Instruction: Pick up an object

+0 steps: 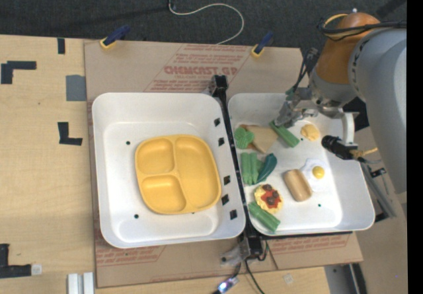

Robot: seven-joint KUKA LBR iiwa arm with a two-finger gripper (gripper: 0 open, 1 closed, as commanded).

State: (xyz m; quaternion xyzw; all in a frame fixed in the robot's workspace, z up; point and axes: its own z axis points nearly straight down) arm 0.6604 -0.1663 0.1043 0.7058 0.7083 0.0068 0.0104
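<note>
The bench carries 2 shallow white bins side by side on a cardboard sheet (pixel 198 68). The left bin (pixel 112 154) holds a yellow divided plate (pixel 177 174) with 3 compartments, lying flat near the bin's middle.

The right bin (pixel 350 210) holds a scatter of toy food. Along its left side lie a green leafy piece (pixel 244 137), a tan wedge (pixel 263 138), a green ribbed pod (pixel 249 168) and a teal pepper-like piece (pixel 267 167). Nearer the front are a pizza slice (pixel 269 198), a green pod (pixel 266 219), a brown sausage-like roll (pixel 297 185) and a fried egg (pixel 315 172). A pale yellow piece (pixel 308 132) sits toward the back right.

The arm reaches in from the right, its orange band (pixel 337 55) above the wrist. The gripper (pixel 287 117) is low over the back of the right bin, directly above a green stick-shaped piece (pixel 287 135), whose upper end meets the gripper. Whether the pincer is open, closed, or gripping that piece cannot be told at this resolution.
</note>
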